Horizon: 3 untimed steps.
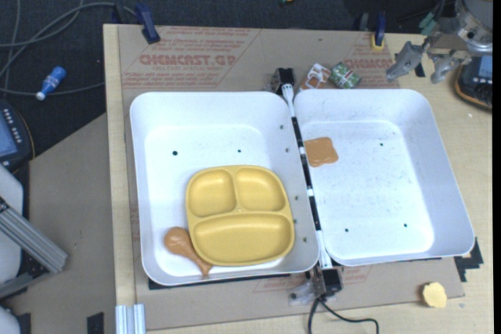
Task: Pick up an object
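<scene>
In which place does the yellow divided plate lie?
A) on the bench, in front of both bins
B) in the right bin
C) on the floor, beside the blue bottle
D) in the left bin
D: the yellow divided plate rests on the floor of the left bin, toward its near side, with a brown drumstick-shaped toy at its left corner.

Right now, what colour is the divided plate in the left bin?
Yellow; the divided plate shows clearly in the camera view.

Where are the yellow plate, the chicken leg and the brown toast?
Yellow plate [239,224]: camera view, on its big lower compartment.
Chicken leg [182,242]: camera view, on its thick rounded end, left bin.
Brown toast [321,151]: camera view, on its middle, right bin.
</scene>
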Motion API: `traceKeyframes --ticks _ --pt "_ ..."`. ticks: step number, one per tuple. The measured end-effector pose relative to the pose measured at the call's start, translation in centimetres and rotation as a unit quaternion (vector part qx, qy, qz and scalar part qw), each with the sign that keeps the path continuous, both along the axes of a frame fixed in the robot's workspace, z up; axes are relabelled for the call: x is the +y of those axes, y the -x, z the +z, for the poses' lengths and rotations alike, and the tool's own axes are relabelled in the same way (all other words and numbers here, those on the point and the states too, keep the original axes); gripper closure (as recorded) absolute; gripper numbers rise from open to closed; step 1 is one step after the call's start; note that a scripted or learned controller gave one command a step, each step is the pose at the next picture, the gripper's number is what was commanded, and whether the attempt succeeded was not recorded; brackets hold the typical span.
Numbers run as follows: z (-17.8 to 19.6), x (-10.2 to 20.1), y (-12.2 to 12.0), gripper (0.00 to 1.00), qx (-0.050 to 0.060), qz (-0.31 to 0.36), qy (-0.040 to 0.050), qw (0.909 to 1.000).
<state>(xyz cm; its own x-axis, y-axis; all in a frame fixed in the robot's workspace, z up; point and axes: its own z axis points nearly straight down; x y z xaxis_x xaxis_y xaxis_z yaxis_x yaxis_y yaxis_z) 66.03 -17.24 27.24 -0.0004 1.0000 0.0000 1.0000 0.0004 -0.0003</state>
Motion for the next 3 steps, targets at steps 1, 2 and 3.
traceKeyframes --ticks 1,2,3 --pt "-14.9 1.4 0.9 0.0 0.008 0.0 -0.0024 1.0" --pt "-8.4 9.6 2.0 0.0 -0.002 0.004 -0.0007 1.0" --pt "-19.2 7.9 3.6 0.0 0.004 -0.002 -0.001 1.0"
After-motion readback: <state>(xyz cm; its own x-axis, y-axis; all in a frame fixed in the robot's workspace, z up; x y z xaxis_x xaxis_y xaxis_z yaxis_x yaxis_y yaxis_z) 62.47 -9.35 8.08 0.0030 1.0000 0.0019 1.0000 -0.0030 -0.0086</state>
